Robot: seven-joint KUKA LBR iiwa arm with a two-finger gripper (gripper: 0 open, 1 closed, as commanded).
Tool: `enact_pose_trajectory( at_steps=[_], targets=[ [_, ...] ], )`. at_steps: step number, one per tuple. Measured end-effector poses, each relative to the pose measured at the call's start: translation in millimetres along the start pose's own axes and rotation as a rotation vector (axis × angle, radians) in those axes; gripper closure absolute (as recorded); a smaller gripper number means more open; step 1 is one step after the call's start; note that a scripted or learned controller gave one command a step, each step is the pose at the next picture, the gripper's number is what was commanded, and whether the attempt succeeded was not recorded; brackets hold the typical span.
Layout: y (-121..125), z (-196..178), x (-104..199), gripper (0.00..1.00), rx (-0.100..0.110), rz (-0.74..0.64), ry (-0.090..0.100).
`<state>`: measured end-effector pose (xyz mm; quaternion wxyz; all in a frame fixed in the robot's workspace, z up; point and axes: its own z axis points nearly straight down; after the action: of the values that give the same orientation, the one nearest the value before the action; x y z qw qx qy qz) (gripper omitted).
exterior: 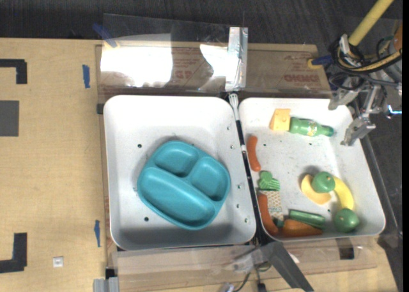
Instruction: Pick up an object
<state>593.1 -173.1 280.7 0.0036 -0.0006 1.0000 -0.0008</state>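
The right white bin (374,182) holds several toy foods. A yellow block (280,120) and a green bottle-shaped piece (310,128) lie at its far side. A thin red sausage (254,152) runs along the left wall. A green apple (324,182) rests on a yellow banana (344,195), and a green ball (346,220) sits at the front right. My gripper (343,121) hovers over the bin's far right corner, to the right of the green bottle-shaped piece. It is open, with nothing between its fingers.
The left white bin (121,156) holds a teal divided plate (184,182). A green leafy piece (268,182), a green cucumber (305,216) and an orange carrot (295,226) crowd the right bin's front left. Cables (364,61) hang at the upper right.
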Motion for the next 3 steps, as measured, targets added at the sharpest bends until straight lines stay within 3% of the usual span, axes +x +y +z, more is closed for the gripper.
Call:
enact_pose_trajectory(
  at_steps=[1, 2, 3],
  targets=[
    [-9, 144, 64, 0.00, -0.004, -0.126, 0.011],
    [4, 191, 88, 0.00, 0.002, -0.040, -0.006],
    [-13, 191, 102, 0.00, 0.002, -0.091, -0.007]
  ],
)
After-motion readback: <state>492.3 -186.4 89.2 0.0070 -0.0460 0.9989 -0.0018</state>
